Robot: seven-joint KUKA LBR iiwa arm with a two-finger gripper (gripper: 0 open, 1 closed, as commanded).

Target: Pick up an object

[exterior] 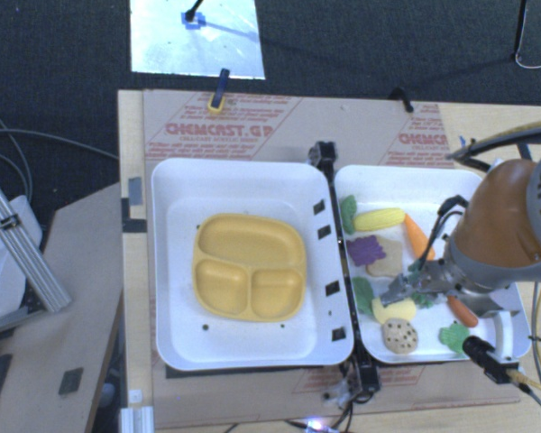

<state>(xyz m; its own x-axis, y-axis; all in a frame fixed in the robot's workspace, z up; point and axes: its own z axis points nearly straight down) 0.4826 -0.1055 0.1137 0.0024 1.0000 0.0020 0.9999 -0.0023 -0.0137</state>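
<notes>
The cookie point(399, 336) lies nearest, in the right bin point(379, 180), just below the end effector point(398, 290). Finger spacing cannot be told. Cookie sits toward the front wall.

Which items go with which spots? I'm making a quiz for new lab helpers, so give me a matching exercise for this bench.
Things:
1. yellow tray
2. corn cob
3. cookie
4. purple grapes

Places:
A. near edge of the right bin
B. left bin
C. far part of the right bin
D. middle of the right bin, just below the corn

Pairs: 1-B, 2-C, 3-A, 4-D
</notes>
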